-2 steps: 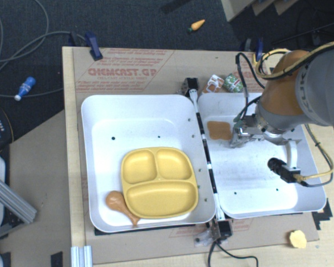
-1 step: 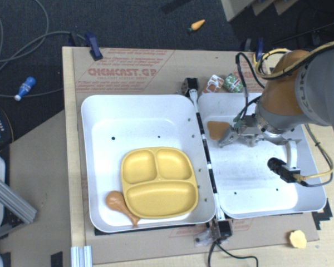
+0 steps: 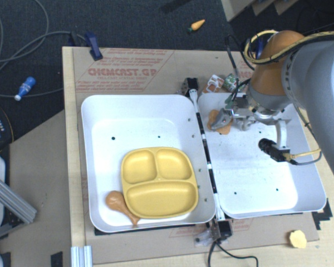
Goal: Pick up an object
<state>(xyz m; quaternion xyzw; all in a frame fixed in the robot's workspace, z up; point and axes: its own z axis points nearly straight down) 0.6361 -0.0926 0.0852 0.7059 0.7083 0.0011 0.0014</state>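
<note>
My gripper (image 3: 232, 117) is low over the far left corner of the right bin (image 3: 256, 196), below the orange band of the arm (image 3: 278, 60). A small brown-orange object (image 3: 219, 123) lies right at the gripper's left side, touching or nearly touching it; I cannot tell whether it is gripped. In the left bin (image 3: 100, 121) rests a yellow divided plate (image 3: 158, 181), with a tan drumstick-shaped toy (image 3: 118, 201) against its lower left edge.
A small crumpled packet (image 3: 215, 83) and a black part (image 3: 190, 85) sit at the right bin's far rim. A yellow chunk (image 3: 296, 238) lies on the bench at front right. A blue clip (image 3: 93, 45) is at the board's far left corner.
</note>
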